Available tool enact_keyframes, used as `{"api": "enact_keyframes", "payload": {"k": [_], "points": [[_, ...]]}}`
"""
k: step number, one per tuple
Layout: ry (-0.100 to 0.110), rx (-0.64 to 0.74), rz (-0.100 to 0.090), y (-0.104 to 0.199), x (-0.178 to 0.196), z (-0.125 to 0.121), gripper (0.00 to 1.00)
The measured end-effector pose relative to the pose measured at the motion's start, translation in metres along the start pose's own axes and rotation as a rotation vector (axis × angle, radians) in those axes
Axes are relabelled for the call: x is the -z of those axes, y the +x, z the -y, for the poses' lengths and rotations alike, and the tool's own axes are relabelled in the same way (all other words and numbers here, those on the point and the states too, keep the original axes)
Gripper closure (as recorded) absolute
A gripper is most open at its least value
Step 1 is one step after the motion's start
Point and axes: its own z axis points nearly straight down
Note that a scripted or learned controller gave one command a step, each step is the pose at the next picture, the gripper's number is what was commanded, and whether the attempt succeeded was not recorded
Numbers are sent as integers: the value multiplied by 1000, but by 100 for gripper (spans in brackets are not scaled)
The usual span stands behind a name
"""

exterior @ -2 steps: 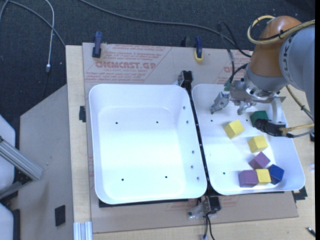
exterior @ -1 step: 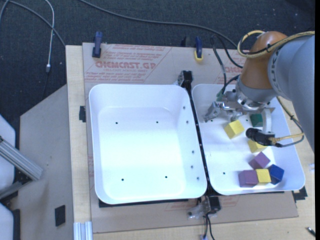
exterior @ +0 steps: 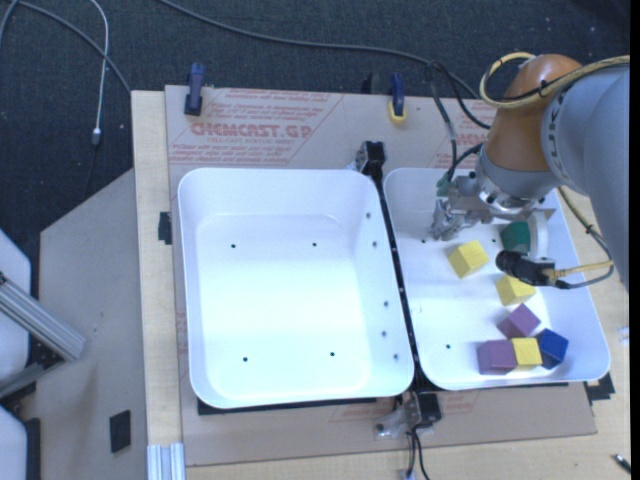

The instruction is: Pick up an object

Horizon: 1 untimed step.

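My gripper (exterior: 443, 224) hangs over the far left part of the right bin (exterior: 432, 340), pointing down at bare bin floor. A yellow block (exterior: 467, 259) lies just right of it and a little nearer the front, apart from it. A green block (exterior: 516, 235) sits further right, partly under the wrist. Another yellow block (exterior: 514, 289) lies toward the bin's middle right. At the front right corner cluster two purple blocks (exterior: 519, 320) (exterior: 494, 355), a third yellow block (exterior: 526, 351) and a blue block (exterior: 553, 346). I see nothing held by the gripper.
The left bin (exterior: 200, 298) stands beside the right one, their rims meeting along a black divider (exterior: 388, 258). The arm's grey body and orange band (exterior: 530, 108) cover the right bin's far right corner. Clamps (exterior: 397, 101) and cables lie at the bench's back edge.
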Motion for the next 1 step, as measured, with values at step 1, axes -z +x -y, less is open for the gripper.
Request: {"api": "enact_keyframes", "payload": {"k": [1], "points": [[-2, 0, 1, 0, 44, 4, 100]]}}
